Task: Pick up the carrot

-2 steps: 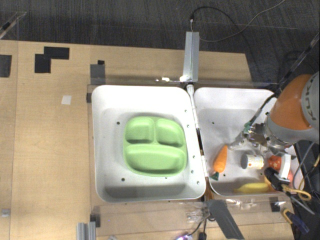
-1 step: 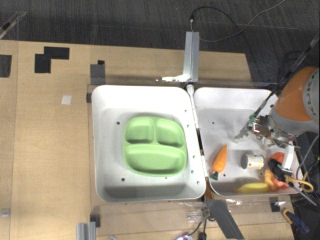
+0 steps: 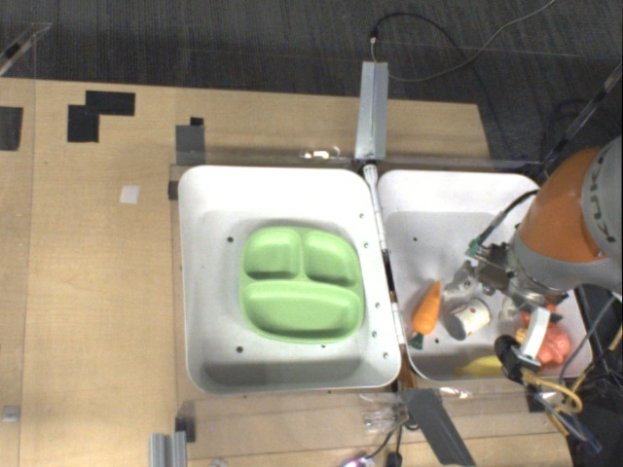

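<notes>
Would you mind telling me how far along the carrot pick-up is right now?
Done: the arm has reached over the right bin, its pincer just right of the carrot. In hand: nothing visibly; the carrot lies on the bin floor near the left wall. Left: closing on the carrot and lifting it.

A tan wooden bench (image 3: 88, 290) meets dark carpeted floor (image 3: 195, 17) beyond it.
</notes>
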`<state>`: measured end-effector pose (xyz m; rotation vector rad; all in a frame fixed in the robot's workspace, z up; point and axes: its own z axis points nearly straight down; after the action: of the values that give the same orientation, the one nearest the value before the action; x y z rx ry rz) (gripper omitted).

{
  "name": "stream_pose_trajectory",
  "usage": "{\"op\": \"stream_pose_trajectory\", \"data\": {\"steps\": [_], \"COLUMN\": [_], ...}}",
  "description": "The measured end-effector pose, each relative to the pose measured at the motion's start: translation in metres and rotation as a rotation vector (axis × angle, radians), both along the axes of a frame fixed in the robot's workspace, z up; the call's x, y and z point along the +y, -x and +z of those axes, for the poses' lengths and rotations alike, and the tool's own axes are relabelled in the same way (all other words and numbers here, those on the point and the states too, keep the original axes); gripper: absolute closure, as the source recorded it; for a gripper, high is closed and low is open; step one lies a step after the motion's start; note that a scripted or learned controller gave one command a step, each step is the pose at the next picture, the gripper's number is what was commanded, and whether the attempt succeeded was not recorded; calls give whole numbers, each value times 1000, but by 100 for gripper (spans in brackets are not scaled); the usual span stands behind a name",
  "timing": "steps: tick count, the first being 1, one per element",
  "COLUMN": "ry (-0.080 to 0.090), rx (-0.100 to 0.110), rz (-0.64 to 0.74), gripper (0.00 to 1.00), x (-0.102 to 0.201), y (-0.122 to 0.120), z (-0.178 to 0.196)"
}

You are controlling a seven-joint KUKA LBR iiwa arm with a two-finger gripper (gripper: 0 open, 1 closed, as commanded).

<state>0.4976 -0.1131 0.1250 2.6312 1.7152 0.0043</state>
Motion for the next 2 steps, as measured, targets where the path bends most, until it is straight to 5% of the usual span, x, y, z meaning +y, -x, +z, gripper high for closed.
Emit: {"op": "stream_pose_trajectory", "data": {"steps": [1,2], "ry": [4,7], "rx": [-11,-13], "rz": [-71,101], "gripper": [0,0], "x": [29,27], "y": [7,1], "z": [-35,-35]}}
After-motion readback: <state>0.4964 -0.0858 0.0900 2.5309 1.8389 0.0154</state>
